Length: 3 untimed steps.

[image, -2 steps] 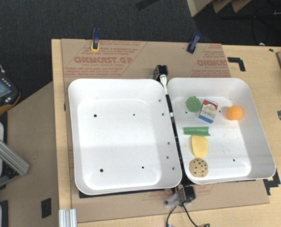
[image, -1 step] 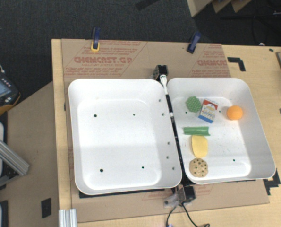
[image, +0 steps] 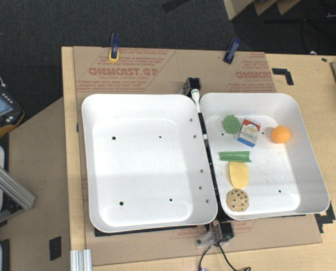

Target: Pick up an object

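The right bin [image: 303, 151] holds all the objects: a green knobbly ball [image: 231, 124] touching a small red-and-white carton [image: 249, 132], an orange ball [image: 280, 135] (well apart, near the right wall), a green bar [image: 234, 157] above a yellow piece [image: 239, 174], and a cookie [image: 237, 199] nearest the front. The left bin [image: 100, 168] sits alongside.

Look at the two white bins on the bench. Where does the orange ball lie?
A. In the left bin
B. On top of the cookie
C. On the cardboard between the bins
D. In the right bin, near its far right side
D: the orange ball rests in the right bin, right of the small carton.
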### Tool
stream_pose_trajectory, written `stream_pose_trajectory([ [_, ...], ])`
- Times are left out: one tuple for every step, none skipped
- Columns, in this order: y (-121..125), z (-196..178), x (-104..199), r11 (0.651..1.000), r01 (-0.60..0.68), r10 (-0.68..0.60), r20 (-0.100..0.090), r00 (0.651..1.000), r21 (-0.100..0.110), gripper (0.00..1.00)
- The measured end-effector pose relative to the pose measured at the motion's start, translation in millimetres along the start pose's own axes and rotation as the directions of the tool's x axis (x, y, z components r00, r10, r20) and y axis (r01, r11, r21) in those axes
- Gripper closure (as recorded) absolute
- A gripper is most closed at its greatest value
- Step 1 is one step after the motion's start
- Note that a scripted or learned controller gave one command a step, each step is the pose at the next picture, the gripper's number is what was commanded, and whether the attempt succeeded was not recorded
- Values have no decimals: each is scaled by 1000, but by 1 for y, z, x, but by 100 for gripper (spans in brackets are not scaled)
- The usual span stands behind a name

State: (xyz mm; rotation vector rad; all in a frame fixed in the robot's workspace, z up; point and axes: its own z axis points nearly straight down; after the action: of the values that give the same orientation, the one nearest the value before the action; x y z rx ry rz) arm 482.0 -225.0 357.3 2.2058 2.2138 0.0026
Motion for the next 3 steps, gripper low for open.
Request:
stream_pose_trajectory([
  [1,-10,0,1000,1,-1,2,1000,-4,100],
  [0,-82,55,1000,3,-3,-8,1000,3,100],
  [-5,44,25,1000,-7,7,-13,1000,25,100],
])
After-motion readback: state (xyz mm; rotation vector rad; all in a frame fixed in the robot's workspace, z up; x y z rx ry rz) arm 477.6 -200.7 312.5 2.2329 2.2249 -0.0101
